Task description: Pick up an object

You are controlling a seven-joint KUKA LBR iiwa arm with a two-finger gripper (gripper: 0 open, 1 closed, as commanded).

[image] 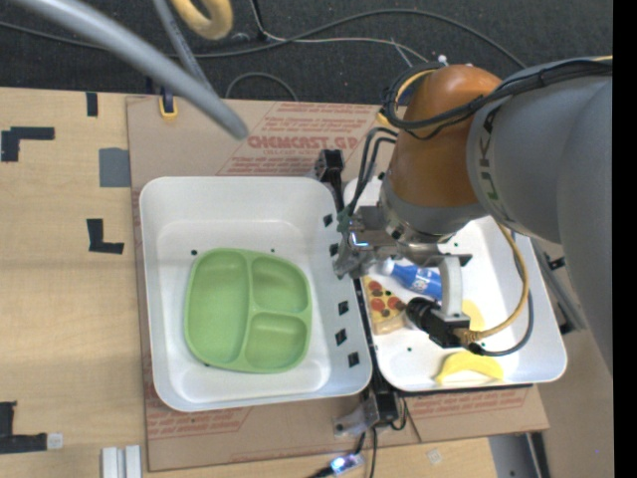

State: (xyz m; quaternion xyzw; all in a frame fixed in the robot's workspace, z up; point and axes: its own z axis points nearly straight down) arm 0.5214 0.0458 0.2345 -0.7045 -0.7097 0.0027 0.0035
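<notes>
Beside the green divided tray [248, 309], over the right bin [518, 364], my gripper [403, 267] hangs near a blue tube [416, 278]; my grip state I cannot tell. Nothing looks lifted yet.

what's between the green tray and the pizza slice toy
In the camera view, the two bins' adjoining white walls with small black marks lie between the green tray and the pizza slice toy; no loose object.

Arm [468, 157] crowds right bin [532, 366]; left bin [164, 227] open.
</notes>
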